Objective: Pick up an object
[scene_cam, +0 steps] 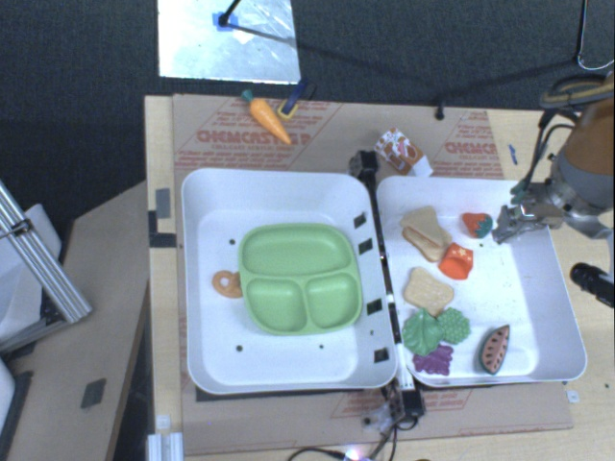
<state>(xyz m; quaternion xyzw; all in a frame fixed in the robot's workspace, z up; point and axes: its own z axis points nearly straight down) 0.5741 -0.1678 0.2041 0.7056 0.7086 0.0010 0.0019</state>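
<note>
Gripper (504, 229) low over right bin (562, 305), near far edge – finger opening cannot tell, nothing visibly held. Strawberry (477, 224) just beside it – centre over berry, descend straight, close gently.

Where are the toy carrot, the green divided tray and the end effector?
toy carrot (269, 121), camera view, middle of its orange body.
green divided tray (294, 235), camera view, rim above the top compartment.
end effector (506, 229), camera view, between its fingertips.
</note>
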